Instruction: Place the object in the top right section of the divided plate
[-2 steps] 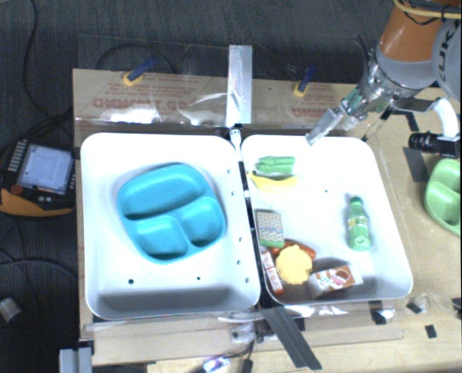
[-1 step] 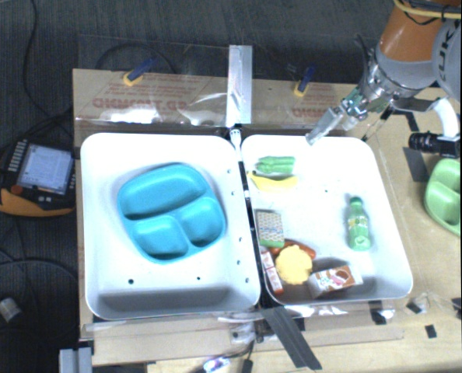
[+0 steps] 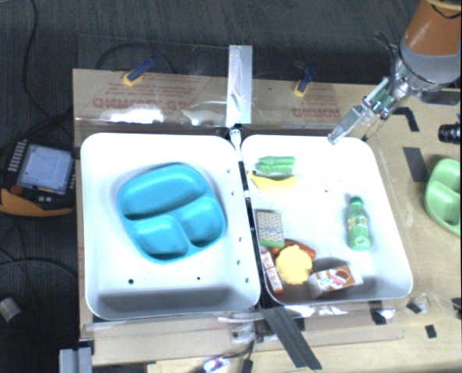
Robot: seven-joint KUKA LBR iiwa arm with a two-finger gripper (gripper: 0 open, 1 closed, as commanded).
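A blue divided plate (image 3: 171,210) with three sections lies in the left bin (image 3: 99,286). The right bin (image 3: 386,208) holds several items: a green toy vegetable (image 3: 275,165) on a yellow banana (image 3: 274,181), a green bottle (image 3: 358,222), a small patterned box (image 3: 269,227), a yellow and orange round piece (image 3: 295,263) and a small carton (image 3: 332,279). My gripper (image 3: 334,137) hangs over the far rim of the right bin, slanting down to the left from the orange-banded wrist (image 3: 433,26). It is apart from every item, and I see nothing in it.
A metal divider post (image 3: 239,84) stands behind the seam between the bins. Yellow clamps (image 3: 139,71) sit on the back board. A green object (image 3: 446,193) lies on the bench to the right of the bins, and a handheld device (image 3: 38,173) sits at the left.
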